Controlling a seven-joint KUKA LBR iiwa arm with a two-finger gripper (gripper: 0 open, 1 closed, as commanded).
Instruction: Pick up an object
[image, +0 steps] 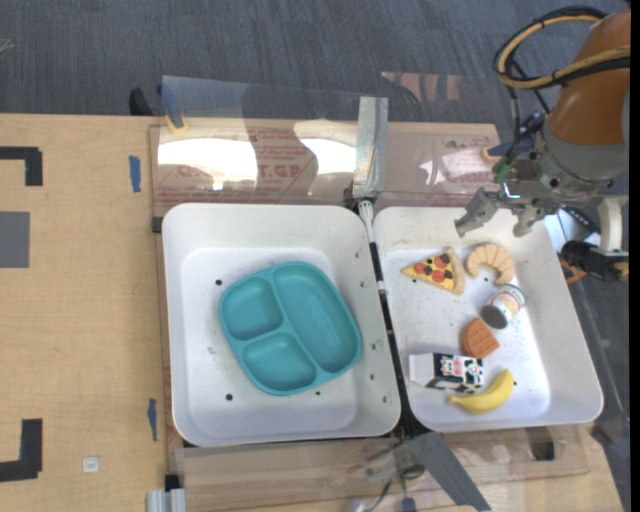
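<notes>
A light wooden bench (80, 300) carries two shallow white bins side by side. The left bin (190, 240) touches the right bin (570, 370). Blue tape strips (134, 172) lie left of the left bin.

Teal divided plate (289, 326) glows in the white left bin (190, 240). Right bin (560, 385), also white: yellow banana (484, 392) at five o'clock, black-and-white carton (450, 369) beside it, red-spotted orange pizza slice (436, 270) at eleven, tan croissant (491, 260).
</notes>
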